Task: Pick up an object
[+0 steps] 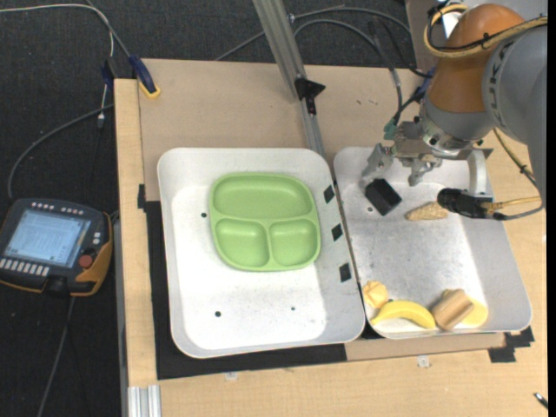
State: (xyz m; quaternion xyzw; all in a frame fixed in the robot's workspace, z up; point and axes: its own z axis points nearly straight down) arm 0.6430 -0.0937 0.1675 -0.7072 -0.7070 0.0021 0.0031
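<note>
The gripper (397, 168) is seen over the far end of the right bin (486, 263), with its two fingers (377, 160) spread apart and nothing gripped between them. A black block (382, 196) lies tilted on the bin floor just in front of the left-hand finger, close under the gripper but not between the fingers; whether the fingertip touches it cannot be told. A tan wedge-shaped piece (426, 213) lies near the block, to its right, also clear of the fingers. Well apart from the gripper, at the near edge of the same bin, a banana (401, 314) is found lying on its curve, and a wooden block (452, 307) is set just beside its right end. A sliver of yellow shows past the wooden block, and it cannot be told whether it belongs to the banana. Four loose things are thus counted in the right bin: one black block, one tan piece, one banana and one wooden block. In the left bin (187, 311) a single green plate (265, 220) is laid flat, divided into three compartments, one long and two small. Three small black tabs (337, 231) are seen along the rim between the two bins. One control pendant (52, 246) lies off the bench on the dark floor to the left.
</note>
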